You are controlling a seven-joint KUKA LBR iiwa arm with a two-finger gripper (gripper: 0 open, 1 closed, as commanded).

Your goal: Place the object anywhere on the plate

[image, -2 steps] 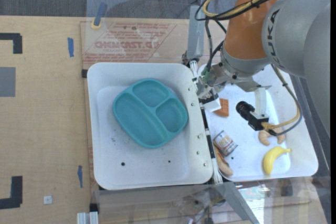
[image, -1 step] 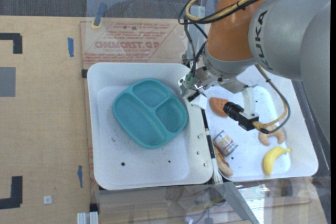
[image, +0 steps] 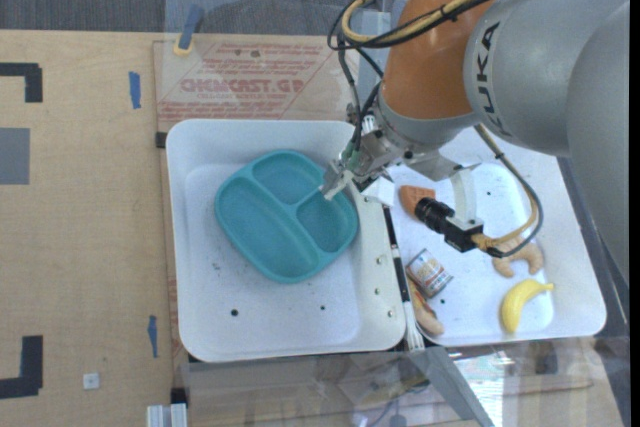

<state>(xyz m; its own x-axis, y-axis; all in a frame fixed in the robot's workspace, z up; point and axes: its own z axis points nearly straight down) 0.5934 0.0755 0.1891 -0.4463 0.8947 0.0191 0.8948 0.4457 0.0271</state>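
Claw (image: pixel 343 179) hangs over right rim of teal plate (image: pixel 280 220); can't tell if open or closed. Plate sits in left bin (image: pixel 280 320). Objs to place lie in right bin (image: pixel 575 255): orange piece (image: pixel 415 198) just right of claw, small can (image: pixel 430 273) nearer, peach piece (image: pixel 430 318) at near-left corner, banana (image: pixel 522 303) and tan piece (image: pixel 522 260) toward near right.

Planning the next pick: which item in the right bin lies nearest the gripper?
The orange piece, just beside the gripper; the can, banana and tan pieces lie farther off.
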